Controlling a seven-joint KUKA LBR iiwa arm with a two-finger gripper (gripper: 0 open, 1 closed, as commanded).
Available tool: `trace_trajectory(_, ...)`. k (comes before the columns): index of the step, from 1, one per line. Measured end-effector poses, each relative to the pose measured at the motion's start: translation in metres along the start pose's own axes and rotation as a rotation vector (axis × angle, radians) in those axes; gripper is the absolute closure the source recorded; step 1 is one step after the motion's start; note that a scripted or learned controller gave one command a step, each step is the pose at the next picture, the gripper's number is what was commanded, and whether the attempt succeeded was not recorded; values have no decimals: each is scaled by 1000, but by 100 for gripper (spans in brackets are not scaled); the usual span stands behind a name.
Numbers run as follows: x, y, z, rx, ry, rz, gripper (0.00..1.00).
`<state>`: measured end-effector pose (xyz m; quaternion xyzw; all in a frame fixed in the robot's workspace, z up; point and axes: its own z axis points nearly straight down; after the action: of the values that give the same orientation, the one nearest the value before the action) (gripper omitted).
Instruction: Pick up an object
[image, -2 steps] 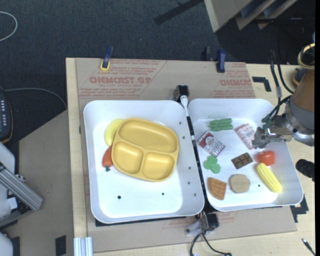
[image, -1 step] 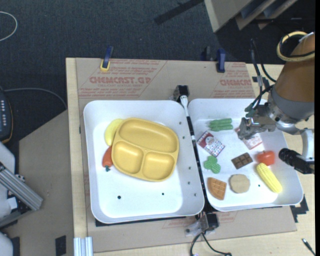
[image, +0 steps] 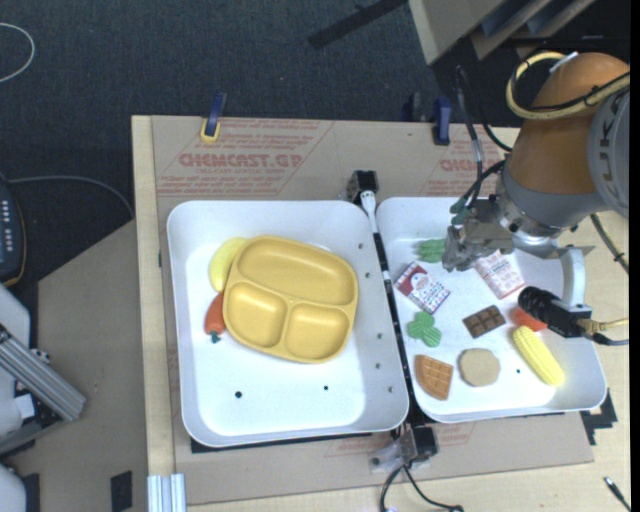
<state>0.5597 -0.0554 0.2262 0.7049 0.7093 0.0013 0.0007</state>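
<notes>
- Camera view from above: the arm (image: 560, 130) reaches in from the right and hangs over the right bin (image: 590, 395), with the gripper (image: 468, 245) low near the bin's back left part.
- I cannot tell from where I stand whether it is parted or pressed together; the wrist hides it.
- Trouble I'd watch for: the toys are crowded here. A green leafy piece (image: 432, 249) lies just beside the gripper on its left, and a red-and-white packet (image: 424, 287) sits just below it. Coming down between them could nudge one aside and close on nothing.
- A second packet (image: 498, 273) lies close on the other side, so a slanted descent might pinch an edge and let it slip.
- Farther toward the front lie a chocolate bar (image: 485, 321), a corn cob (image: 537, 354), a round biscuit (image: 480, 367) and a waffle (image: 433, 376), all well apart from the gripper.
- The left bin (image: 190, 300) holds a yellow divided plate (image: 290, 297).
</notes>
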Motion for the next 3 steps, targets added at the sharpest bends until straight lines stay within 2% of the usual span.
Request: trace_trajectory(3,142,82,-10,-1,1,1,100)
